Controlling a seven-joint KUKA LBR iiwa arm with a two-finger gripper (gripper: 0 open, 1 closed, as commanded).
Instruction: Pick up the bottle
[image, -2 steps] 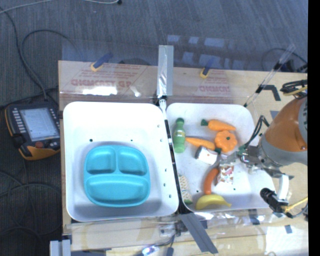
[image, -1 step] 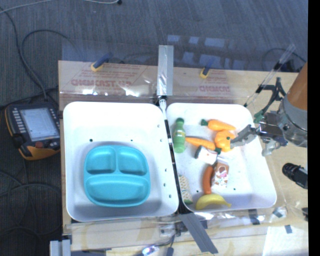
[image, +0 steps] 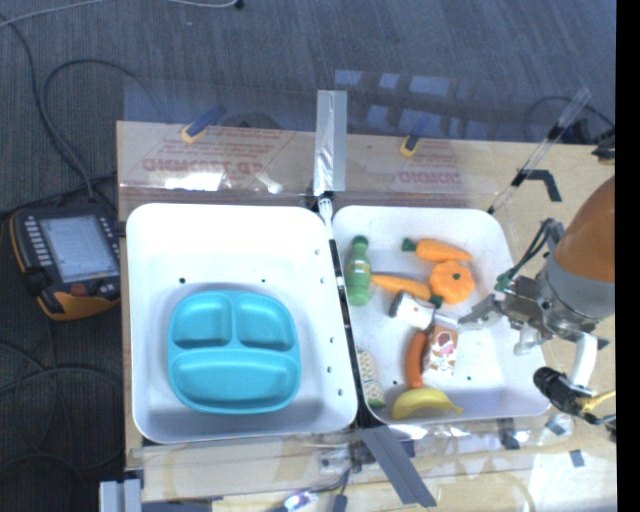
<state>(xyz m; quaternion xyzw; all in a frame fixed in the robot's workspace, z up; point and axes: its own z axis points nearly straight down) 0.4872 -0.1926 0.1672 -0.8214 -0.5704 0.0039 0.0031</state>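
Note:
The bottle (image: 357, 268) is small and green with a pale label and a dark green cap. It lies along the left wall of the right bin (image: 490, 385), cap toward the back. My gripper (image: 507, 305) hovers at the right bin's right edge, well to the right of the bottle. An orange pumpkin and a small carton lie between them. Nothing shows in the gripper's grasp.
The right bin also holds two carrots (image: 437, 249), an orange pumpkin (image: 452, 282), a white block (image: 411, 308), a sausage (image: 415, 359), a small carton (image: 441, 353) and a banana (image: 422, 403). A blue divided plate (image: 234, 349) sits in the left bin (image: 160, 240).

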